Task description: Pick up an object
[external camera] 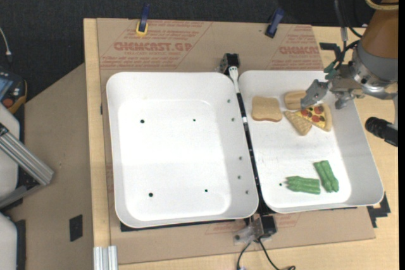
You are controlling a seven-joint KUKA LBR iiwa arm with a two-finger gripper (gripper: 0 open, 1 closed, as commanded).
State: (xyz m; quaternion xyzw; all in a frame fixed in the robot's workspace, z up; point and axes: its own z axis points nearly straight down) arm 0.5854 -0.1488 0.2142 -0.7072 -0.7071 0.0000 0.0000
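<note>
The right bin point(354, 155) holds a slice of toast point(266, 109), a smaller bread piece point(293, 98), a pizza slice point(308, 119) and two green bean pods point(303, 184) point(326, 175). My gripper point(324, 102) hangs over the bin's far right part, just above the pizza slice's far end. Its fingers point(312, 95) stand apart, so it is open, and nothing is gripped between them. The left finger overlaps the bread piece's right edge in the view.
The left bin point(126, 136) lies beside the right one, joined along a black hinge strip point(243, 129). Both rest on a cardboard sheet point(190, 41) held by blue clamps. The arm's body point(380, 54) stands at the right edge.
</note>
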